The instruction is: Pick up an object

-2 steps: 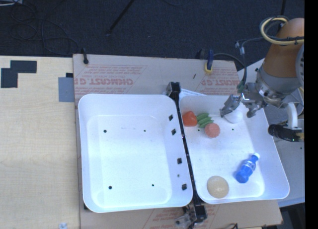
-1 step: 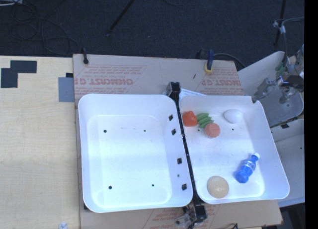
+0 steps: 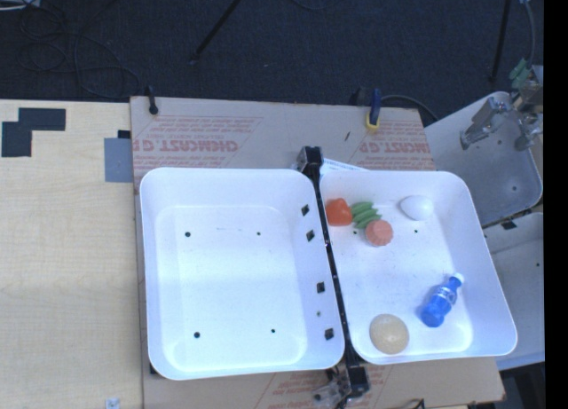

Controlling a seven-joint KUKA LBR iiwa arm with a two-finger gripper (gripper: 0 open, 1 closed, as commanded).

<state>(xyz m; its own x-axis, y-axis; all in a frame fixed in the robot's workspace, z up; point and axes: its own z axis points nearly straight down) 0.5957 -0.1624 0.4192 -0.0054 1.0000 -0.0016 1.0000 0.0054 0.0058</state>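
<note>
Several small objects lie in the right bin (image 3: 484,247). An orange-red piece (image 3: 338,212), a green piece (image 3: 364,212) and a salmon-red round piece (image 3: 379,232) cluster near its far left. A white egg-shaped object (image 3: 414,207) sits by the far wall. A blue bottle (image 3: 440,301) lies toward the near right, and a beige ball (image 3: 389,334) rests at the near wall. My gripper (image 3: 482,127) hangs as a grey metal shape outside the bin, beyond its far right corner, well apart from every object.
The left bin (image 3: 151,265) adjoins the right one along a black clipped divider (image 3: 319,256). Both stand on a cardboard sheet (image 3: 231,137) on the wooden bench. A grey plate (image 3: 506,168) lies to the right of the bins.
</note>
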